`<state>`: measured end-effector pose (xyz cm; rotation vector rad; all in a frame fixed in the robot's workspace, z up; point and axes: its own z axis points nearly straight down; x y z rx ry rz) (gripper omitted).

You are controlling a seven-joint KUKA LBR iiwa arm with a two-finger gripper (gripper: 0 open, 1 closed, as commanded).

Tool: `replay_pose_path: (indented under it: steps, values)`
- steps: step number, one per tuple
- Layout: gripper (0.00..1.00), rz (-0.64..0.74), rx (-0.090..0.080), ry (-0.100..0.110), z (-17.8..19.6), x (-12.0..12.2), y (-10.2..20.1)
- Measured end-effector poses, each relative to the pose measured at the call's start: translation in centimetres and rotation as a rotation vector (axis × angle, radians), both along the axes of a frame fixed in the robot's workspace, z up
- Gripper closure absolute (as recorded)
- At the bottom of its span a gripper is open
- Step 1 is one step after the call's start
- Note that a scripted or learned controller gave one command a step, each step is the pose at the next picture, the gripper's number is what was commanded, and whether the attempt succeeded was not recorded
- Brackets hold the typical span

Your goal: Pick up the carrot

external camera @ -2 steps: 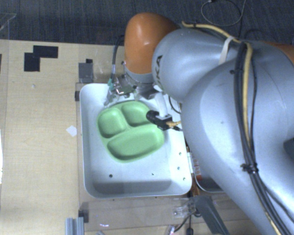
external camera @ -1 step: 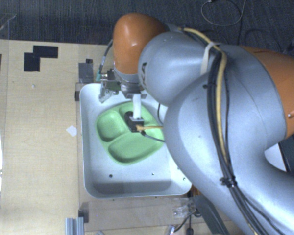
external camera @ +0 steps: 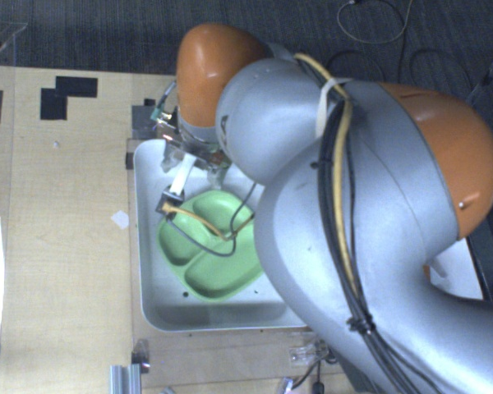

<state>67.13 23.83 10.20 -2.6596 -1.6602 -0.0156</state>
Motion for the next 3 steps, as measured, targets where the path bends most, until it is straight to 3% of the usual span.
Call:
replay_pose_path:
  steps: [1, 2, 3]
  values:
    - [0.0, -0.804, 0.001, 0.014, 1.2, -0.3, 0.1]
    - [0.0, -0.777, 0.007, 0.003, 1.0, -0.7, 0.0]
    - [0.0, -0.855, 0.036, -0.058, 5.1, -4.4, -0.4]
